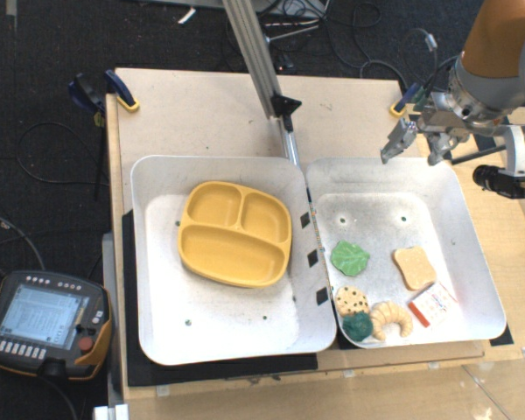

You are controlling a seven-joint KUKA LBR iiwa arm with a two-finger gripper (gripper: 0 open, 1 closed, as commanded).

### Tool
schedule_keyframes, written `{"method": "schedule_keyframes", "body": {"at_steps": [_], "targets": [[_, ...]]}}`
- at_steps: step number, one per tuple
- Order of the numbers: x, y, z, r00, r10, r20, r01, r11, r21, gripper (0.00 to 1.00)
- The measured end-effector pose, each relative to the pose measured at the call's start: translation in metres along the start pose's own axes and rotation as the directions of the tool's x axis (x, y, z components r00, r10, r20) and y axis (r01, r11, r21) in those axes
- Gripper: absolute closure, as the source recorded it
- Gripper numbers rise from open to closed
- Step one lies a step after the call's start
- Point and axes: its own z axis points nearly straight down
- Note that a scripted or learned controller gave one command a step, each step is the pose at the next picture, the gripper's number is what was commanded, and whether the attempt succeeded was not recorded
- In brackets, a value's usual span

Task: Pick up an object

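Above the far edge of the right bin (pixel 472 234), my fingers (pixel 417 144) are hanging spread apart, gripping nothing. Below them, toward the bin's near side, a green leaf (pixel 350 257), a slice of toast (pixel 415 268), a cookie (pixel 351 300), a croissant (pixel 392 319), a dark green lump (pixel 358 326) and a small red-and-white packet (pixel 432 304) are lying. Beside it, the left bin (pixel 157 234) is holding a yellow divided plate (pixel 235 233) on the worktop (pixel 201 112).

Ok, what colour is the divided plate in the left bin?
Yellow; the divided plate shows best in the camera view.
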Motion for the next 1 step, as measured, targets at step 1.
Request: {"method": "schedule_keyframes", "body": {"at_steps": [1], "targets": [[-0.0001, 0.0, 0.0, 1.0, 0.0, 0.001, 0.0, 1.0, 0.0, 0.0]]}}
